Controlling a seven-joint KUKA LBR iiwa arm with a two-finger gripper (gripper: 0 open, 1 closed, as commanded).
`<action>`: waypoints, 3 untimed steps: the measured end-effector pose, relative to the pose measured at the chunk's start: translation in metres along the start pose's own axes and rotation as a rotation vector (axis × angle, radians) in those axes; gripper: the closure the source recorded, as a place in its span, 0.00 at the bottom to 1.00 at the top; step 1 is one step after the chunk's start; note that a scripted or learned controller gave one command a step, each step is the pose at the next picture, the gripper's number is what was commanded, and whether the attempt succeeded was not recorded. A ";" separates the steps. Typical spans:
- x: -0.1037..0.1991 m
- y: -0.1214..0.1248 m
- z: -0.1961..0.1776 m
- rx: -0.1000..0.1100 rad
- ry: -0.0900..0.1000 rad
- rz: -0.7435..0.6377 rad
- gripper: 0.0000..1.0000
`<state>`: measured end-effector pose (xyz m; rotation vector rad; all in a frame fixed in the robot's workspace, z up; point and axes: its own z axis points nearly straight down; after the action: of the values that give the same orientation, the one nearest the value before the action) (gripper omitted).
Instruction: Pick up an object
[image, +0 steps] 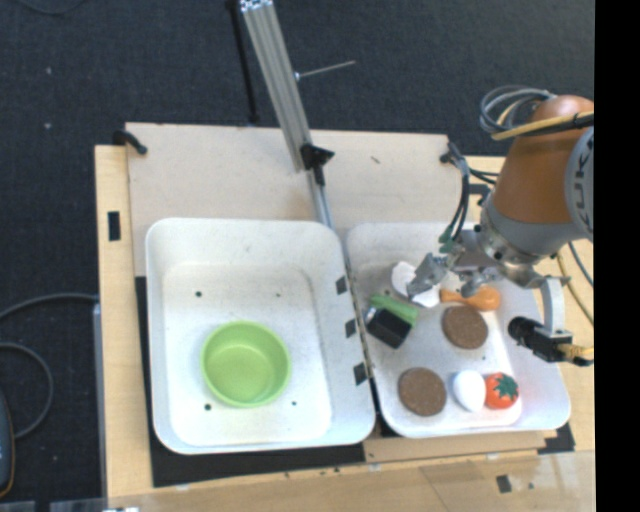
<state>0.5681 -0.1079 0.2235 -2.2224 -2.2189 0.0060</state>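
My gripper (450, 272) hangs over the back of the right bin (545, 405), open, with nothing between its fingers. Just under its left finger lies a white crumpled piece (407, 279). An orange object (478, 297) sits right below the gripper. In front of these lie a green and black block (390, 318), two brown discs (465, 327) (422, 391), a white egg-like ball (468, 390) and a red strawberry-like fruit with a green top (502, 390).
The left bin (170, 260) holds a lime green bowl (246, 363) at its front. A slanted metal post (290, 100) rises behind the bins' shared wall. A black fitting on a cable (535, 338) hangs over the right bin's right side.
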 end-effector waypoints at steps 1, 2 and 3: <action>0.009 -0.003 0.051 0.001 0.001 0.001 0.00; 0.000 0.001 0.102 -0.010 0.004 -0.001 0.00; -0.002 0.003 0.089 -0.018 0.001 0.005 1.00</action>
<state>0.5707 -0.1105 0.1345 -2.2366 -2.2214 -0.0155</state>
